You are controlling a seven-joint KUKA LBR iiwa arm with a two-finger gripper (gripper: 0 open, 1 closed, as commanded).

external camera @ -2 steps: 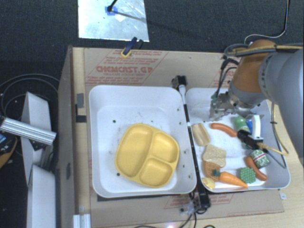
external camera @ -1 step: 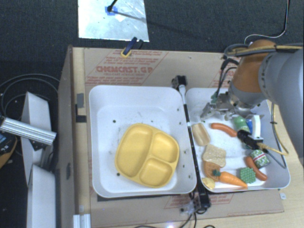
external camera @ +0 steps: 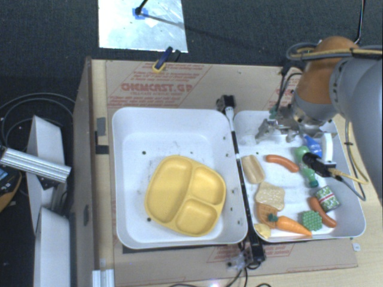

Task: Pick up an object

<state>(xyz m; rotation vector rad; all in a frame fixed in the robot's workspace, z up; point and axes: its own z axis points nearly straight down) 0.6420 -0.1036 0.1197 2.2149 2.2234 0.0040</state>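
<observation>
My tool (external camera: 276, 128) hangs over the far part of the right bin (external camera: 353, 220), near its far left corner, with my grey arm (external camera: 353, 82) reaching in from the right and the orange band (external camera: 317, 76) showing just above the wrist. Whether the tool is open or closed I cannot tell; the metal parts there are too small and blurred against the white floor. I see nothing held in it.

The things I could pick lie nearer the camera than the tool, all in the right bin. The closest is a sausage (external camera: 281, 162), orange-red, lying just in front of the tool and apart from it. Left of it, against the wall between the bins, lies a tan bread roll (external camera: 252, 168). In front of that is a slice of toast (external camera: 270, 196), and nearer still a carrot (external camera: 288, 224) with its green top pointing left. A green textured piece (external camera: 311, 220) sits just beside the carrot's tip, with a small green-and-white can (external camera: 327, 198) behind it. A blue-and-white item (external camera: 316, 145) lies under my wrist, to the right of the tool.

The left bin (external camera: 128, 160) holds a yellow divided tray (external camera: 185, 194), well apart from the tool. Both bins rest on the counter (external camera: 155, 85).
</observation>
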